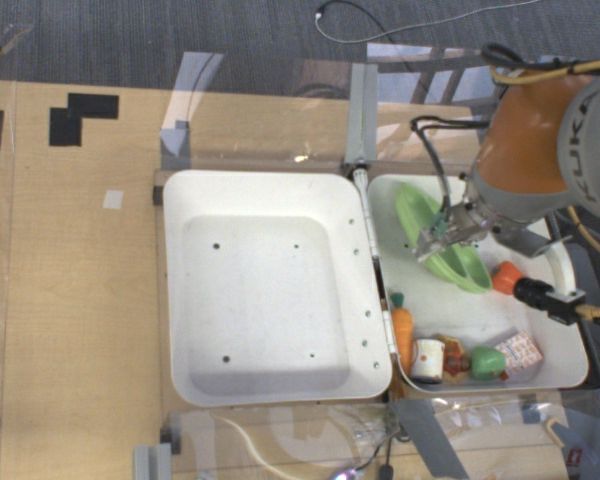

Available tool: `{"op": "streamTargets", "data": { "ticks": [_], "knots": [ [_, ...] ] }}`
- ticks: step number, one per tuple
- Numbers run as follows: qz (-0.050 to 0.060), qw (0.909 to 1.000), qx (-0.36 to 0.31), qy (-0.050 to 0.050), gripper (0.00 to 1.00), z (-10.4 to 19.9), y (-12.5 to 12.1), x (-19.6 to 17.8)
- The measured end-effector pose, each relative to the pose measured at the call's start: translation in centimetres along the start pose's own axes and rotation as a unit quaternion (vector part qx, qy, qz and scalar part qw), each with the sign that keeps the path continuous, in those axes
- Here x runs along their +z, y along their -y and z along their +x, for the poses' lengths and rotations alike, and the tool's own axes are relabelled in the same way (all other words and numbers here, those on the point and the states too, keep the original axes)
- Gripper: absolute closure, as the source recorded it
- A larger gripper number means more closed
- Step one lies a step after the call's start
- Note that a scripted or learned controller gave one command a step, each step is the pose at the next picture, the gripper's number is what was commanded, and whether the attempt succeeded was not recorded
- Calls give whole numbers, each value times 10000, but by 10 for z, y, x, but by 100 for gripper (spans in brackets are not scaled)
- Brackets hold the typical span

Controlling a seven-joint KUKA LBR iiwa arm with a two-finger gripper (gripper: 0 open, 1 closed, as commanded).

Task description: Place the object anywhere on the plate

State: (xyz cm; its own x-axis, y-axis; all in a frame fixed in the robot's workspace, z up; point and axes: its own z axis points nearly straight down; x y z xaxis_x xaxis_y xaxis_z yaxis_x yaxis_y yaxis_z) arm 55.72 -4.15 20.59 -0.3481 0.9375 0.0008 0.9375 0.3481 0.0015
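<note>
Tool [442,230] sits low in the right bin [570,368], right over the green plate [450,258]. I can't tell from this angle whether it's released, clenched or carrying anything; the wrist blocks most of it.

Which object is meant is my guess. Candidates lie along the bin's near side: a carrot [404,334] against the left wall, a small jar [429,360], a green item [488,361], a patterned packet [520,349], and an orange piece [506,277] just beside the plate's right end. All are off the plate, so I judge the task not done.

Risks as I see them:
- The plate looks tilted or leaning, not flat. Anything dropped on it could slide off into the bin.
- With the tool this close to the plate, a push down could shove or flip it.
- The near-side items are packed together and touching. A grab there could catch two things, or knock one away and close on nothing.
- The carrot hugs the wall, leaving little room on that side.
- A black cable [430,158] hangs near the wrist and could snag on a swing.

The left bin [180,268] is not involved.
</note>
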Motion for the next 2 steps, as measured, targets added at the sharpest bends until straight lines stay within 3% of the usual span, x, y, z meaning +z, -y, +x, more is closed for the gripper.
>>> {"op": "streamTargets", "data": {
  "ticks": [1, 2],
  "knots": [
    [10, 9990, 438, 0, 100, 48, 56, 22],
    [-1, 9985, 542, 6, 100, 47, 57, -92]
  ]
}}
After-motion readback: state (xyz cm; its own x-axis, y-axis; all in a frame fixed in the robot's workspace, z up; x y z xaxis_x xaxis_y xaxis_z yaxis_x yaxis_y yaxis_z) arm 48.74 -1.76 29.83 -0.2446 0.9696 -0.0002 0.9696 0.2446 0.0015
